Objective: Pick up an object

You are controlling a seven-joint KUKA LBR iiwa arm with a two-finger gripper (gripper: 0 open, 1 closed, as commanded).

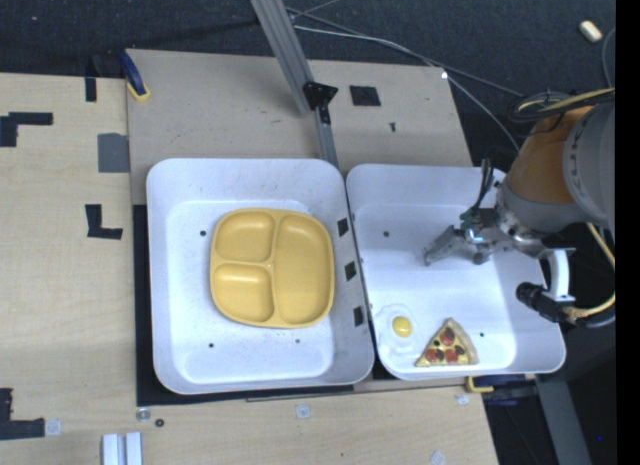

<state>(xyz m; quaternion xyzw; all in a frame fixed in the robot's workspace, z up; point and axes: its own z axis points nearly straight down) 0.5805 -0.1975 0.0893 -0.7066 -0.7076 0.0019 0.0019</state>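
My two-finger metal gripper [437,250] hangs over the middle of the right shallow white bin [400,193]; whether it is clenched or released I cannot tell. At that bin's near edge lie a toy fried egg [400,326] and, just right of it, a toy pizza slice [448,345]. A yellow three-compartment plastic plate [272,267] sits in the left white bin [180,253].

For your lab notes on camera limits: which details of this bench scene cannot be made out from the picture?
- Gripper, camera view: too small and blurred to tell how the jaws stand.
- Arm: cut off by the right edge.
- Fried egg toy and pizza slice toy: too small for fine detail.
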